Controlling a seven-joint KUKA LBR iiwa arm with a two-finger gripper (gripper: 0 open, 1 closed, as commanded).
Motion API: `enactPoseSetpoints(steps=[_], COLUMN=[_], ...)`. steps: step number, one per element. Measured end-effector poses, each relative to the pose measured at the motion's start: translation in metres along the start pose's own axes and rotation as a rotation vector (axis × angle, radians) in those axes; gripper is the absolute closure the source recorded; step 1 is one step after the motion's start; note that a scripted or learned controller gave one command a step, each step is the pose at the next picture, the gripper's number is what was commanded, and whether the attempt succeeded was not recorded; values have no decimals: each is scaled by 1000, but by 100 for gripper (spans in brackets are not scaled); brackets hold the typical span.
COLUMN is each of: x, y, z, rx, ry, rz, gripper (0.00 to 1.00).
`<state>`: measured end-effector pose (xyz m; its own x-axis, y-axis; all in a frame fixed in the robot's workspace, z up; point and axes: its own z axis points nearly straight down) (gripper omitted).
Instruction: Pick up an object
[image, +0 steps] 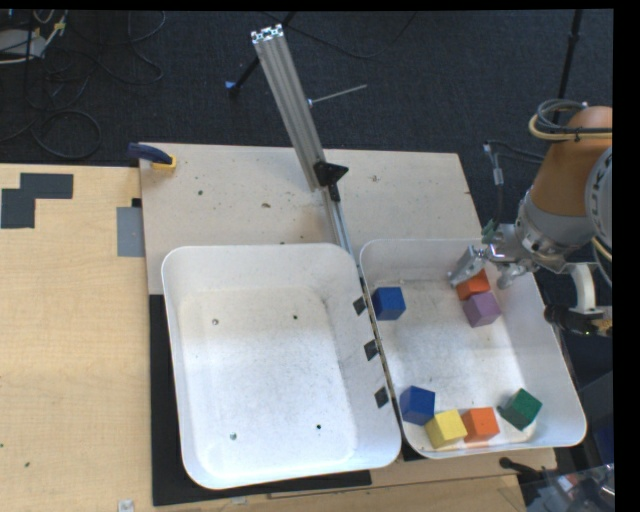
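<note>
Yellow block (446, 428) sits nearest; farther back, the gripper (483, 268) hovers at the orange block (474, 284), grip state unclear. Blocks look light, rigid; flat sides suit pinching.

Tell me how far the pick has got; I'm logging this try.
Done: the arm has reached into the right bin, and its claw sits low at an orange block near the far wall, beside a purple block. In hand: nothing certain; whether the block is gripped can't be read. Left: a confirmed grip and a lift. Two blue blocks and the other blocks lie untouched.
</note>
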<state>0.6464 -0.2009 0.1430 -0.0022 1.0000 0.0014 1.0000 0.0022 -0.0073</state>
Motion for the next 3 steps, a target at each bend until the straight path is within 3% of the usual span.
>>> enactPoseSetpoints(steps=[1, 2, 3], x=[1, 1, -4], y=[-1, 0, -8], z=[53, 41, -10], rx=[-2, -4, -10], ry=[-1, -1, -3], rz=[-1, -2, 3], gripper=[0, 100, 100])
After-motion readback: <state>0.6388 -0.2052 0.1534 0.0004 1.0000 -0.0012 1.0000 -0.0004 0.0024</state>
